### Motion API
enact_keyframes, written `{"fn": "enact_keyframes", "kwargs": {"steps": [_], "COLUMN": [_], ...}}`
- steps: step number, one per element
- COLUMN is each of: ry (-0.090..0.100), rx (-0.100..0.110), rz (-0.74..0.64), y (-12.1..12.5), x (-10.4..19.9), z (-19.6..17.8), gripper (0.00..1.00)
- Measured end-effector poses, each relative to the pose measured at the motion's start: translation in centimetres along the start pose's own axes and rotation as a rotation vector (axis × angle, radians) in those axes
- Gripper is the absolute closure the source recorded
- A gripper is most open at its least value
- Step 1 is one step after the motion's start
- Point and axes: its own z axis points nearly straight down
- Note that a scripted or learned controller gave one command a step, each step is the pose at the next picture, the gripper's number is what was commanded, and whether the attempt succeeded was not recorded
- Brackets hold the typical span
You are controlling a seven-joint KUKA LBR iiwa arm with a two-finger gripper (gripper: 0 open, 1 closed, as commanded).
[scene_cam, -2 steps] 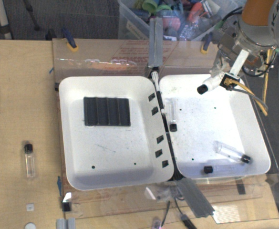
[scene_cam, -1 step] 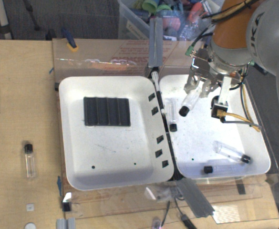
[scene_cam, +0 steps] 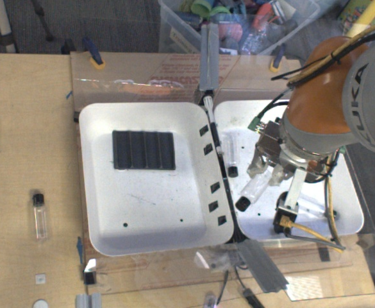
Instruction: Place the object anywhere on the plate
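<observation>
A black ribbed plate (scene_cam: pixel 143 149) lies flat in the left bin (scene_cam: pixel 104 236), toward its back. In the right bin (scene_cam: pixel 350 217) a clear vial with a black cap (scene_cam: pixel 250 191) lies at a slant, cap toward the divider. Its upper end reaches right under my gripper (scene_cam: pixel 268 171), which hangs low over the bin's middle. A second clear vial (scene_cam: pixel 229 153) rests near the divider further back. The arm's orange band and grey wrist hide the right bin's back right part.
A black divider with clips (scene_cam: pixel 214 165) runs between the bins. Another vial (scene_cam: pixel 40 215) lies on the wooden bench at far left. A clear tub of coloured toys (scene_cam: pixel 238 8) stands behind the bins. Yellow and black cables (scene_cam: pixel 309 233) hang below the wrist.
</observation>
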Motion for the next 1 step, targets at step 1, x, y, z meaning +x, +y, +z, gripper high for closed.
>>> {"fn": "enact_keyframes", "kwargs": {"steps": [1], "ry": [-0.001], "rx": [0.000], "rz": [-0.079], "y": [-5.87], "x": [5.62], "z": [2.81], "gripper": [1.00]}}
